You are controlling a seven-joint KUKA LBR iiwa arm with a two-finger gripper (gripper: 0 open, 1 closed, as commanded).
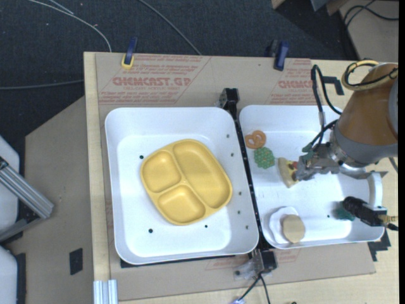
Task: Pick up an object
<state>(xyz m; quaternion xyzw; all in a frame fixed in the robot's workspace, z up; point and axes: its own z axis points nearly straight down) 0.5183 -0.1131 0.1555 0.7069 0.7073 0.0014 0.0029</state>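
Observation:
My gripper (pixel 306 169) hangs low over the middle of the right bin (pixel 297 120), the arm coming in from the right. Just left of it, touching or nearly touching, lies a small tan and yellow piece (pixel 289 172). I cannot tell whether that piece is between the fingers. A green broccoli-like toy (pixel 264 158) sits further left, with an orange pretzel ring (pixel 255 139) behind it. A tan round object (pixel 293 228) rests on a small white dish (pixel 276 223) at the bin's front left.
The left bin (pixel 120 170) holds a yellow three-compartment plate (pixel 185 180). A small teal object (pixel 342 214) lies at the right bin's front right, partly hidden by the arm's hardware. A black divider (pixel 243 163) separates the bins.

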